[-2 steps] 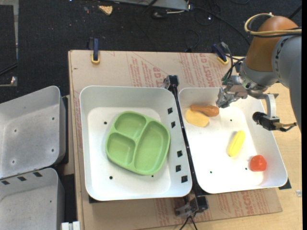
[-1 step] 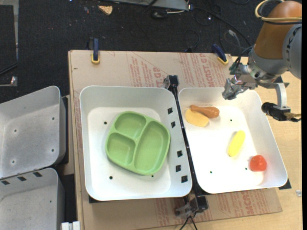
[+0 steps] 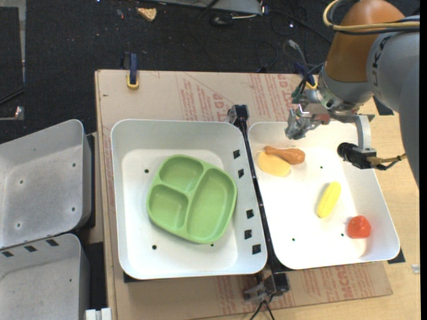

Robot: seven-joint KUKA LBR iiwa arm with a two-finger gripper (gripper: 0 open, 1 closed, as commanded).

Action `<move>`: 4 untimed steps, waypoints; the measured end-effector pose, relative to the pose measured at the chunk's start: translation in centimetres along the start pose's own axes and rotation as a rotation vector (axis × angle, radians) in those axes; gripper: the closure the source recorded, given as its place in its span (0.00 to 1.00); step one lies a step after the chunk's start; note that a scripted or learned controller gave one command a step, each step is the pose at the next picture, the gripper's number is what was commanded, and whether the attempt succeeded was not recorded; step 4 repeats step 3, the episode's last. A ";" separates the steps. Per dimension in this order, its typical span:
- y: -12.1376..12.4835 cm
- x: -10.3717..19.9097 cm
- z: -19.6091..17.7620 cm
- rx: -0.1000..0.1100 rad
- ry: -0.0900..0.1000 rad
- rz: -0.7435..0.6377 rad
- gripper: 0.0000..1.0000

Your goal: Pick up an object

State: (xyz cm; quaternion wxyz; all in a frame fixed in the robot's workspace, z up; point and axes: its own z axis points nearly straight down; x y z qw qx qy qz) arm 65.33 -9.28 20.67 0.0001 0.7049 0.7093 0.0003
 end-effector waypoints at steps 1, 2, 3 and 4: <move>-1.0 5.6 0.6 0.001 0.000 0.001 1.00; -2.6 11.0 0.9 0.003 0.001 -0.001 1.00; -4.1 16.7 0.6 0.002 0.000 0.000 1.00; -4.1 16.7 0.6 0.002 0.000 0.000 1.00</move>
